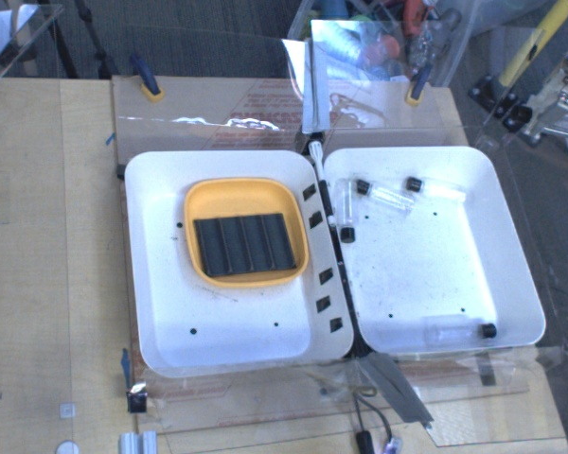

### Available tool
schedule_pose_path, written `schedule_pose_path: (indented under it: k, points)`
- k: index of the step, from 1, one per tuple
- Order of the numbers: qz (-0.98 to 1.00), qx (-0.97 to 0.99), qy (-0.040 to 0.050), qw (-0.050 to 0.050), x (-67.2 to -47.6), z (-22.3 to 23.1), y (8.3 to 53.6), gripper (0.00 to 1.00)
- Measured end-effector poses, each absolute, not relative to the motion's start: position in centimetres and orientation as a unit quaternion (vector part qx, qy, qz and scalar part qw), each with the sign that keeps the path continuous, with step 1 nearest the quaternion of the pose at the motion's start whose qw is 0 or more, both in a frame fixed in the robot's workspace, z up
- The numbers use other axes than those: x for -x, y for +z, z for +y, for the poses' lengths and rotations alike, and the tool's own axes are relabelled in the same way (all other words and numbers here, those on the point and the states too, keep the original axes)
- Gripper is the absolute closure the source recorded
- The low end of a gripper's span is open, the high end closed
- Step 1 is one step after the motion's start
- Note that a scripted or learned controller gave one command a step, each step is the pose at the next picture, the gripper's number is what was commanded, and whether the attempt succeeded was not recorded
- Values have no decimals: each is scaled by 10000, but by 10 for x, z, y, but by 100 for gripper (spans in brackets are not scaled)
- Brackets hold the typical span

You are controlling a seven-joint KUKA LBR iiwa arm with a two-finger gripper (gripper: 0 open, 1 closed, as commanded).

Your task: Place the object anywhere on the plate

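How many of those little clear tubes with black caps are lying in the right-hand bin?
4: one along the left wall, two near the back, one at the front right. Clear plastic may hide others.

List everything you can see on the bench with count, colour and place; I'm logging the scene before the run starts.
white bins: 2, white, side by side on the bench, left bin and right bin
plate: 1, yellow-orange, in the left bin, upper middle
ridged pad: 1, dark grey, lying on the plate
clear tubes with black caps: 4, transparent, in the right bin; three near its upper left, one by the lower right edge
black tabs: a row, black, along the divide between the bins
clamps: 2, blue and yellow, on the cardboard behind the bins
clear box of mixed items: 1, behind the bench, top
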State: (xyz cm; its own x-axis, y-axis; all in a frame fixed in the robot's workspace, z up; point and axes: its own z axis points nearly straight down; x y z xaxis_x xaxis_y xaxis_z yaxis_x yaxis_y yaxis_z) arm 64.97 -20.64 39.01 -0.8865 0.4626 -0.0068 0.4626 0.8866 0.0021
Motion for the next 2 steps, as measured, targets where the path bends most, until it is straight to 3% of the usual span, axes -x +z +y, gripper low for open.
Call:
schedule_pose_path:
  k: [1,2]
  points:
    - [9973,-730,0,43,-655,-223,435,100]
    - [9911,1329,14,7,-620,-191,428,100]
